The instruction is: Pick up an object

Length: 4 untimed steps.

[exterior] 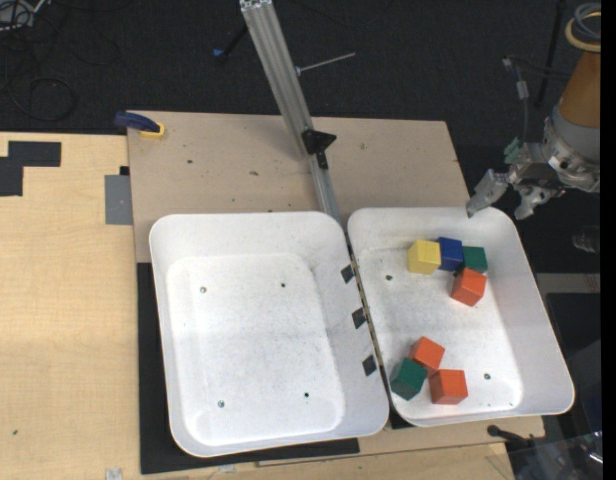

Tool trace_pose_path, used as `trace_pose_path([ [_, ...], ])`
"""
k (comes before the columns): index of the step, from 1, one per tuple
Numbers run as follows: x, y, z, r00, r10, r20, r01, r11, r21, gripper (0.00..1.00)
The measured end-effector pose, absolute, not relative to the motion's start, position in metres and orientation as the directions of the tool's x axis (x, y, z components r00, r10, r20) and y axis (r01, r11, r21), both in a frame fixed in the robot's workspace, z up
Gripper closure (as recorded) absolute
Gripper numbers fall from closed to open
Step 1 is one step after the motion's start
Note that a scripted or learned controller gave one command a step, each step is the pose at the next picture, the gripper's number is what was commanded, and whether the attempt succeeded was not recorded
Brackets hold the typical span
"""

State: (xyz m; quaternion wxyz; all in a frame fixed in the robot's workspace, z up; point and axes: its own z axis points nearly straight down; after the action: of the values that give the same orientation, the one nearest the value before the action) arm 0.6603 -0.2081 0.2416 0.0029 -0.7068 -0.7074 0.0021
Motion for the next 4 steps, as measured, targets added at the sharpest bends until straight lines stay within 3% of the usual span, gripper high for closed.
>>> trace_pose_path([
  [1,0.661,-0.2,0.18,-0.002,1.0,0.002,1.0,0.002,-0.008,0.0],
  [2,0.663,-0.202,0.135,-0.001,1.0,-0.002,1.0,0.001,0.006,0.0],
  [3,0.661,-0.202,0.141,-0.001,1.0,0.0,1.0,0.001,-0.001,1.0],
  [4,0.651,-0.204,0.19,0.003,1.0,-0.001,1.0,-0.003,0.002,1.0],
])
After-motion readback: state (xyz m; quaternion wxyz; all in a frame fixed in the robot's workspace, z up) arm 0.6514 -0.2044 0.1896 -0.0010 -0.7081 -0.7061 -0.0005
